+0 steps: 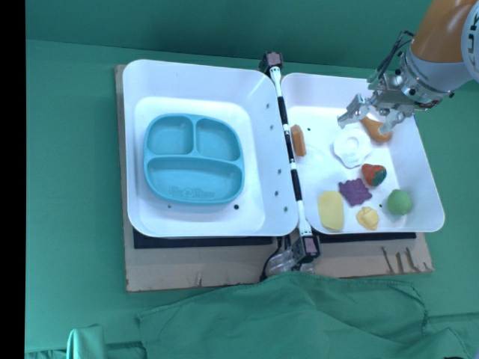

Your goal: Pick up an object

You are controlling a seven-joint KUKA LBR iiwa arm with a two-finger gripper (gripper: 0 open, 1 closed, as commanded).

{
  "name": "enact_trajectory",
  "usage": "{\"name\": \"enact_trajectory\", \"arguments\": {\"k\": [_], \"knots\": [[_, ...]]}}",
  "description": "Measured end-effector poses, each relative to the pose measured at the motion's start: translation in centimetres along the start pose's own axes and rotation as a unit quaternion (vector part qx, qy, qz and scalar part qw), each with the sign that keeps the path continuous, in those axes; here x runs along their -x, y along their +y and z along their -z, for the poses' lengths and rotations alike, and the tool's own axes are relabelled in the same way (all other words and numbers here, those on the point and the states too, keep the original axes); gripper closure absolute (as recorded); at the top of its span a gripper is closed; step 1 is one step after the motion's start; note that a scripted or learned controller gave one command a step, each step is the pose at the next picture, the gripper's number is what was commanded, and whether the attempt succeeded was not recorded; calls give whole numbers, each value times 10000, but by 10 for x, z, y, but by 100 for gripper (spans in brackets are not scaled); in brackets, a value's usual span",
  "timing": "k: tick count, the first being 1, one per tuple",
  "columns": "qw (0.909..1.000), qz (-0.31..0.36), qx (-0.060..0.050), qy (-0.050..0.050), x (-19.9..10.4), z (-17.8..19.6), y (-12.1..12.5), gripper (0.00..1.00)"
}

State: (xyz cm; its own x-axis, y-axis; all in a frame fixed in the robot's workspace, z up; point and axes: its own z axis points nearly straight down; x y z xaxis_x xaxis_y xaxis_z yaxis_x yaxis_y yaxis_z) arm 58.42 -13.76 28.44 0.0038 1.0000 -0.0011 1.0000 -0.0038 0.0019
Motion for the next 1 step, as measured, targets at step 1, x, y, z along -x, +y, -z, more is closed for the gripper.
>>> {"name": "enact_trajectory", "arguments": {"k": [1], "knots": [[10000, 0, 0, 0, 0, 0, 0, 0]]}}
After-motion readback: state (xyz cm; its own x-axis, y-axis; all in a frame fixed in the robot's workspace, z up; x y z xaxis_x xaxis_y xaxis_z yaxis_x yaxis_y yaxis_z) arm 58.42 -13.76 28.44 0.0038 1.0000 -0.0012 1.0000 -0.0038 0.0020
